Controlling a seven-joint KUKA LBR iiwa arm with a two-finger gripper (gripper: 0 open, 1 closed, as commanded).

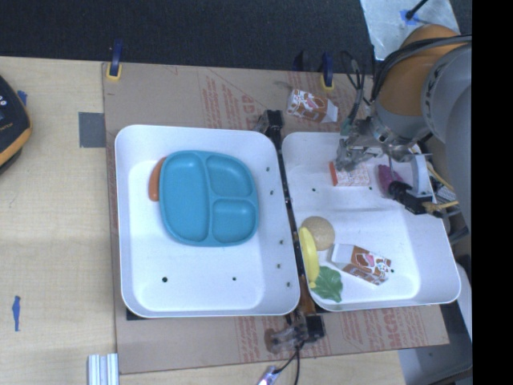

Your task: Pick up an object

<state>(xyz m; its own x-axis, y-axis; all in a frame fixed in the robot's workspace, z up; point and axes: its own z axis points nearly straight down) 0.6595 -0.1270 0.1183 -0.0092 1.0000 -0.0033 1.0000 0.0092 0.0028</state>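
My gripper (350,160) hangs low over the far part of the right bin (425,283), right above a small white packet with a red edge (349,175). Whether it touches the packet is unclear. Nearer the front of that bin lie a round tan ball (320,231), a yellow banana (309,251), a green leafy toy (327,283) and a brown-and-white snack packet (362,265). A dark purple object (385,176) lies just right of the gripper.
The left bin (144,287) holds a blue divided plate (208,196) with an orange item (153,181) poking out from under its left side. Another snack packet (311,106) lies on the cardboard behind the right bin. The grey and orange arm (425,79) fills the upper right.
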